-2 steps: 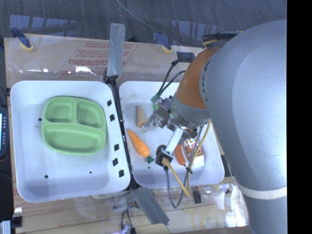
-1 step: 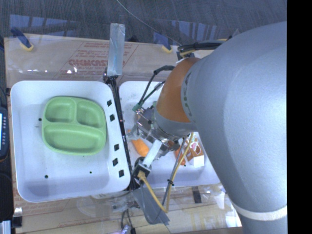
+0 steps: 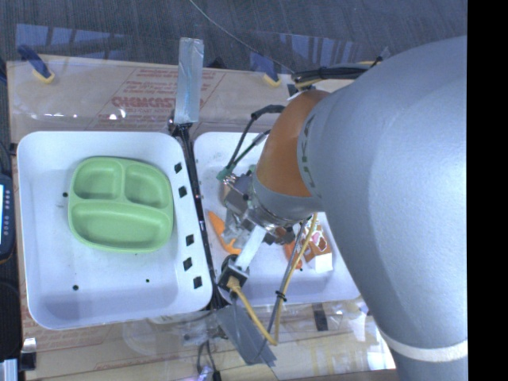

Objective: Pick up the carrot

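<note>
Where the bench (image 3: 95,94) carries its two bins, the left bin (image 3: 40,276) holds just a green divided plate (image 3: 121,203), which has no part in the task; the carrot (image 3: 216,223) is further right, in the right bin (image 3: 213,155), lying close beside that bin's left wall with its orange showing on both sides of the tool above it. The pincer (image 3: 236,233) hangs low over the carrot's right-hand part, and the wrist and its fittings hide the tips; whether it is apart, together or clamped on anything cannot be told from this view, so no hold on the carrot can be claimed. To the right of it, an orange-and-white packet (image 3: 316,250) lies near the middle of the same bin, partly under the grey arm (image 3: 397,181).

The main risk, judged from this layout, is the wall; the carrot sits so near it that a closing pincer may catch the bin's side or push the carrot against it instead of gripping. A grip taken at one end could also let the carrot swing or slip on lifting; a tapered, smooth thing gives little purchase.
</note>
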`<state>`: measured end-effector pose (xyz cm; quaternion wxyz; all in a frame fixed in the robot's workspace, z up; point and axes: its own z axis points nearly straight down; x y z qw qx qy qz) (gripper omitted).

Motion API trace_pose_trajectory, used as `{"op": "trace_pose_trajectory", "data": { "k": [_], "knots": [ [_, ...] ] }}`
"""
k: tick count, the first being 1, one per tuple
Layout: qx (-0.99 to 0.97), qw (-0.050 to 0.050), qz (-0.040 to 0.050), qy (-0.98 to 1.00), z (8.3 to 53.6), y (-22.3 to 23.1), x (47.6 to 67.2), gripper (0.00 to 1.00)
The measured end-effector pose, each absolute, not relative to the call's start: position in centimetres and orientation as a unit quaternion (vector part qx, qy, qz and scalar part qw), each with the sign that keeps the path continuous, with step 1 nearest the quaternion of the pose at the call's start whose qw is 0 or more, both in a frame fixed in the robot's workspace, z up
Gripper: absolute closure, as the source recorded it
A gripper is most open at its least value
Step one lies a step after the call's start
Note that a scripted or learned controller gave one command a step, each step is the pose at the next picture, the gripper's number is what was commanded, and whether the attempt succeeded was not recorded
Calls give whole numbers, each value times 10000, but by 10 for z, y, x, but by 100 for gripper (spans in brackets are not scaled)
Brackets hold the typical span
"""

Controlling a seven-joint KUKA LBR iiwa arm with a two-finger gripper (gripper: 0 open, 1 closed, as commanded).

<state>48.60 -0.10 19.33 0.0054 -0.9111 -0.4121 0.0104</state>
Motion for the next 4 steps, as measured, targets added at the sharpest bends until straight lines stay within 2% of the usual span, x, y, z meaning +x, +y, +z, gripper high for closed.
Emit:
{"op": "trace_pose_trajectory", "data": {
  "k": [1,2,3,4],
  "knots": [
    [-8797,1,5,-4756,315,77,514,100],
    [-9124,2,58,-4092,262,105,561,100],
    [-9704,-11,26,-2414,301,85,590,100],
    [-9919,-11,60,-1266,223,86,619,100]
  ]
}}
